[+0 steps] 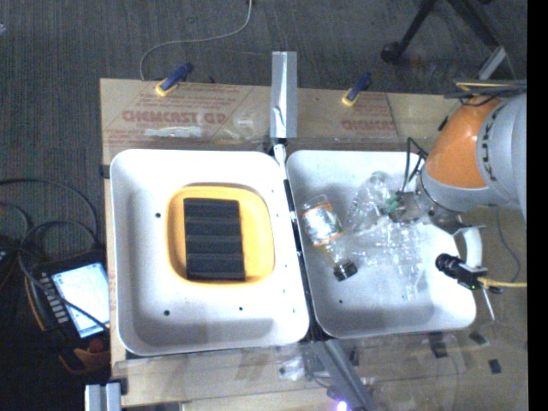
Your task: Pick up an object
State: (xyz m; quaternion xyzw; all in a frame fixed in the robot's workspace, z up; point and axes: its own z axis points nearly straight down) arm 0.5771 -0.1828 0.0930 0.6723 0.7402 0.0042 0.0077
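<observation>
The right bin (445, 315) holds a small clear bottle (321, 223) with an orange-brown label, lying near its left wall. To the bottle's right lies a heap of crumpled clear plastic (390, 248). A small black piece (344, 270) lies below the bottle. My gripper (401, 208) reaches in from the right, under the orange band (454, 157), and is low over the upper edge of the clear plastic. Its tip is lost among the plastic's glare. In the left bin (128, 255) rests a yellow tray-like object (261, 229) with a black ridged insert (214, 238).
A metal post (283, 92) stands behind the divide between the bins. Two blue-and-yellow clamps (174, 78) (357, 87) hold the board at the back. A black connector with a yellow cable (454, 268) hangs from the arm over the right bin's right edge.
</observation>
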